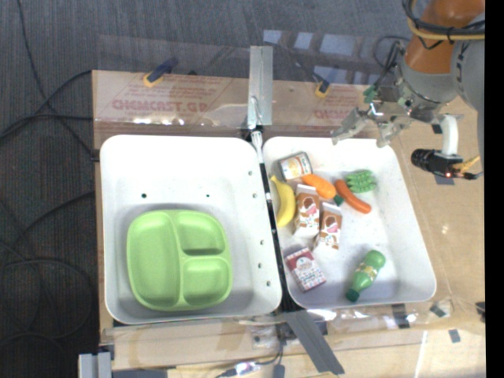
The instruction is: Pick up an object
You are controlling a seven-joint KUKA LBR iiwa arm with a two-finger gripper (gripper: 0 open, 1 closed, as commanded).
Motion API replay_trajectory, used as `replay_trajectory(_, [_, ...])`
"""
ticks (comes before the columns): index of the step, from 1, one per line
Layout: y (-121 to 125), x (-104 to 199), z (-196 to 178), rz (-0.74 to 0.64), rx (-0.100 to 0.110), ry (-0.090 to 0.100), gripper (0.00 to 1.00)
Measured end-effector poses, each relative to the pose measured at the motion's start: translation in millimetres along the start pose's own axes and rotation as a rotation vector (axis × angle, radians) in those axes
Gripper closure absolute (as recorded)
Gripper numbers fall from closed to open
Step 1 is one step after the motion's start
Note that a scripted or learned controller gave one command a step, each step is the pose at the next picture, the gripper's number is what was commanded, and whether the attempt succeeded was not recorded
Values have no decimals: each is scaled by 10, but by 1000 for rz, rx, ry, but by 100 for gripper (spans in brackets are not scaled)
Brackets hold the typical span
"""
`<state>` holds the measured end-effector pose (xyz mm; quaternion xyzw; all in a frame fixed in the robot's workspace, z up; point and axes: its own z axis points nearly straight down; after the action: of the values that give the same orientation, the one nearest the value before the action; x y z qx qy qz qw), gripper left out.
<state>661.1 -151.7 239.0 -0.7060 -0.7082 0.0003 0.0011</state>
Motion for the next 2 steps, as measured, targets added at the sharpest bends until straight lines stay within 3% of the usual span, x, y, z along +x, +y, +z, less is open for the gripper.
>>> replay_trajectory(1, [-267, 307, 1459, -41, -1, -1, 0])
replay_trajectory(2, [-270, 318, 1377, -42, 0, 2, 100])
